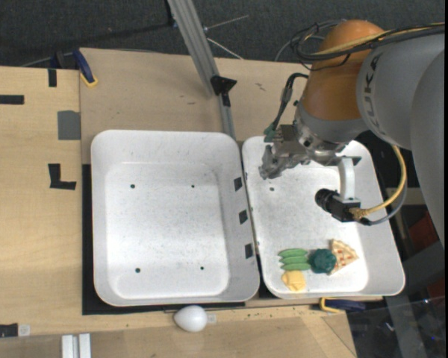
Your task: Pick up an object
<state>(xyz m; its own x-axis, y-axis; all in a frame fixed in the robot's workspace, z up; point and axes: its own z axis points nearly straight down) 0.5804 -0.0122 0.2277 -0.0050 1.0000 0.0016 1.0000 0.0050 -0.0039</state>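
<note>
The end effector (270, 164) hangs over the far-left corner of the right bin (299, 200), close to the ridge where it meets the left bin (164, 215), and from this slanted view I cannot tell whether it is released or clenched — nothing visible sits in it. The things worth picking lie at the opposite end of that same bin: a small cluster on its near side, made up of a green ridged piece (292, 256), a yellow piece (293, 279) just beneath it, a dark teal lump (323, 261) touching both on their right, and an orange triangular wedge (344, 254) against the teal lump's right. So the cluster lies toward the near edge and slightly right of the end effector, well apart from it, with bare bin floor between. The green piece's long axis runs left-right; the cluster as a whole spreads the same way. A white egg-shaped object (191, 318) rests on the table outside both bins, near the left bin's near edge — farther off and less handy. The coming move is, by my reading, a travel along the right bin toward its near end before any descent.
</note>
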